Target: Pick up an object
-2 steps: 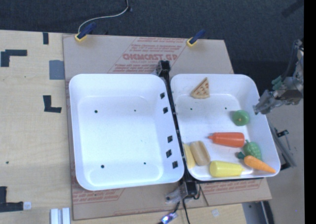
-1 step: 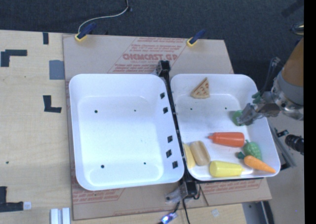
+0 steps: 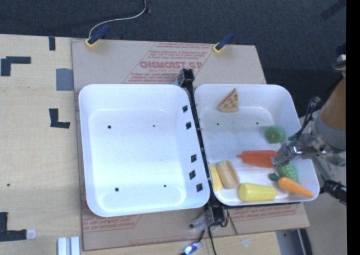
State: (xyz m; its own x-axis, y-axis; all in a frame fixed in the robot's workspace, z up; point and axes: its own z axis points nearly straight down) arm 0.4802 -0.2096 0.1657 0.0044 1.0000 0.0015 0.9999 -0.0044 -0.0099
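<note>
Where the arm reaches over the right bin's [image 3: 284,97] right edge, the gripper [image 3: 286,155] hangs low beside the red pepper [image 3: 257,159]; whether it grips anything, I cannot tell. A carrot [image 3: 295,187] lies near the bin's front right corner.

- You are looking at a robotics lab or test bench, not a home or kitchen.
- Two shallow white bins [image 3: 135,93] sit side by side on a printed cardboard sheet [image 3: 163,62], pinned down by blue-and-yellow clamps [image 3: 97,35].
- The wooden bench [image 3: 34,135] carries black tape marks.
- Dark carpet [image 3: 253,17] lies beyond it, with a loose cable [image 3: 140,0] trailing across.
- The food in the right bin is toy plastic, such as a carrot [image 3: 295,187].
</note>
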